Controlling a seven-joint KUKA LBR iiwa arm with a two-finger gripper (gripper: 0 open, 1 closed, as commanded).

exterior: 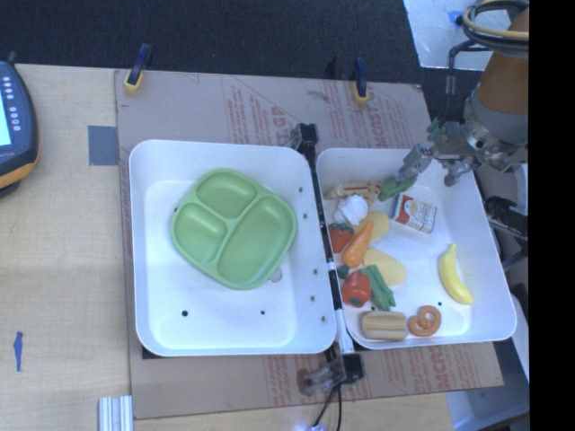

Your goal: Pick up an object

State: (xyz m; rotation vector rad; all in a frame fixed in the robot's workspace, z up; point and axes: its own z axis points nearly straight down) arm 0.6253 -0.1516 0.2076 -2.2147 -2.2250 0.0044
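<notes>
The right bin [492, 241] holds several toy foods: a yellow banana [454, 275], a white carton with a red label [415, 214], an orange carrot [359, 241], a white garlic bulb [352, 209], a red pepper [357, 287], a hot dog bun [384, 324] and a brown pretzel ring [424, 321]. My gripper [433, 171] hangs over the bin's far side, just above the carton, its fingers spread with nothing between them. A green pod [395, 187] lies right by the left fingertip [413, 164].
The left bin [153, 312] holds a green divided plate [235, 227]. A black divider with clamps [310, 142] runs between the bins. A handheld controller [13, 124] lies at the bench's left edge. Blue-yellow clamps [359, 83] pin the cardboard at the back.
</notes>
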